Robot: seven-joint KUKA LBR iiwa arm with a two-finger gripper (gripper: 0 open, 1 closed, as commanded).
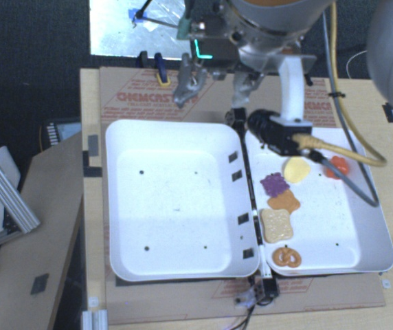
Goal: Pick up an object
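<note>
My gripper (214, 93) hangs over the cardboard just behind the two bins, near the back corner where they meet. Its two fingers (185, 89) stand wide apart, open, with nothing between them. The right bin (337, 232) holds the objects along its left side: a yellow round piece (296, 170), an orange-red piece (336, 165), a purple grape cluster (274, 183), an orange-brown lump (284, 202), a slice of toast (277, 225) and a pretzel (286, 257). All of them lie in front of the gripper and apart from it.
The left bin (172, 201) sits beside the right one, with a row of black clips (241, 198) along their shared wall. A metal sheet (135, 16) lies behind the bench. A yellow cable (347, 126) runs across the right bin's back.
</note>
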